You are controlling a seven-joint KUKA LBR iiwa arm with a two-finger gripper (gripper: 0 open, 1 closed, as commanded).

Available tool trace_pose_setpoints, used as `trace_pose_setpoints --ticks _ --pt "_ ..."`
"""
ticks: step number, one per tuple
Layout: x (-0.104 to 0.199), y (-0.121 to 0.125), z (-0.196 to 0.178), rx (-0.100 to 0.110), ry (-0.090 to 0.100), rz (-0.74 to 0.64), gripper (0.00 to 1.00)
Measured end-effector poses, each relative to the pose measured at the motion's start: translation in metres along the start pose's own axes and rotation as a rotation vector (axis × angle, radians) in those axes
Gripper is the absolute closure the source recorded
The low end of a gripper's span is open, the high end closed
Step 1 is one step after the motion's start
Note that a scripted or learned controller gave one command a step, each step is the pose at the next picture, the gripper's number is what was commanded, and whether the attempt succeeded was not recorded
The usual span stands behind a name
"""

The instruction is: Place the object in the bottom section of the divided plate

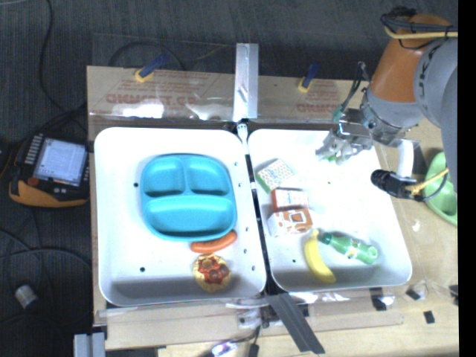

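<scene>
A: What've I got, left to right?

B: Left bin holds the blue divided plate, two small sections up top, one wide section at the bottom. Nothing's in the plate as far as I see. Just below its lower rim, touching or nearly, lies an orange-red hot dog. Below that, near the bin's front wall, a round red-and-yellow toy food, can't tell what exactly.

A: Which one's the task obj?

B: Can't tell from here. I'd only say both sit outside the plate, in the left bin.

A: Right bin?

B: Right bin has a green-white patterned box by the divider, then an orange-white carton just under it. Toward the front: a yellow banana and a green bottle lying on its side, touching or close to it.

A: Arm?

B: Arm comes in from the right; gripper hangs over the right bin's back corner, well apart from the plate. Jaws look empty, but open or closed I can't tell, too blurry.
</scene>
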State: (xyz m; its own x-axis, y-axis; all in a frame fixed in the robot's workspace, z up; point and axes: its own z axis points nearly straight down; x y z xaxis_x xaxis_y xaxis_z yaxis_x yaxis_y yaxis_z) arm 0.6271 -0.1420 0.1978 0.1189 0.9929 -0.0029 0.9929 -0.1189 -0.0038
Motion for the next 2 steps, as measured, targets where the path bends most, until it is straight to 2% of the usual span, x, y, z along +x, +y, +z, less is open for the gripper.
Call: trace_pose_setpoints --ticks 1,2 --pt "0.082 -0.095 0.017 0.003 0.003 0.107 1.00" --pt "0.163 -0.095 0.017 0.003 0.001 0.230 1.00"
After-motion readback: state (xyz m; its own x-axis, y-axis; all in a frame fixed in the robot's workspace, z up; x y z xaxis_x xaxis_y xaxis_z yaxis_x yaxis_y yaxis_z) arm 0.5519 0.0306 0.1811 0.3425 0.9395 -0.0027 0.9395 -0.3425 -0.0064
